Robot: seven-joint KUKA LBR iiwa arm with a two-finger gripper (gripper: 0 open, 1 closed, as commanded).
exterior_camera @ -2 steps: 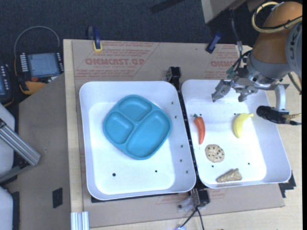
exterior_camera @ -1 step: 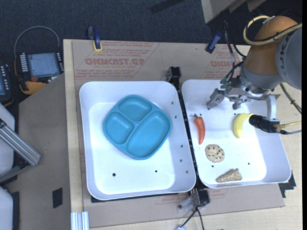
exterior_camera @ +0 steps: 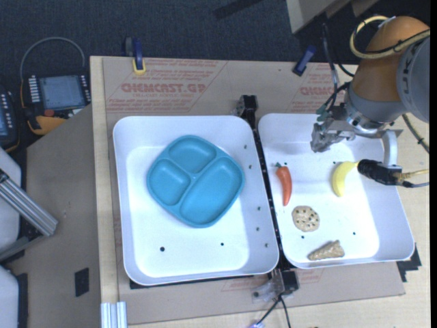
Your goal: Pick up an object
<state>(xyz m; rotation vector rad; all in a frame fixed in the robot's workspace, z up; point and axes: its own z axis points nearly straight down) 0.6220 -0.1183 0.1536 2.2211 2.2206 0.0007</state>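
Yellow banana (exterior_camera: 343,177) lies untouched in the right bin (exterior_camera: 389,244) (as do pepper (exterior_camera: 285,184) and cookie (exterior_camera: 305,218)); gripper (exterior_camera: 322,142) hovers above, finger state unclear, nothing picked yet.

Two shallow white plastic bins sit side by side: the left bin (exterior_camera: 130,203) and the right bin (exterior_camera: 382,231). The left one holds one blue plastic plate (exterior_camera: 196,180) with three compartments. The right one holds four small food-shaped items: one red-orange chilli pepper (exterior_camera: 285,183), one yellow banana (exterior_camera: 342,178), one round tan chocolate-chip cookie (exterior_camera: 305,218) and one pale brown wedge-shaped piece (exterior_camera: 326,251).
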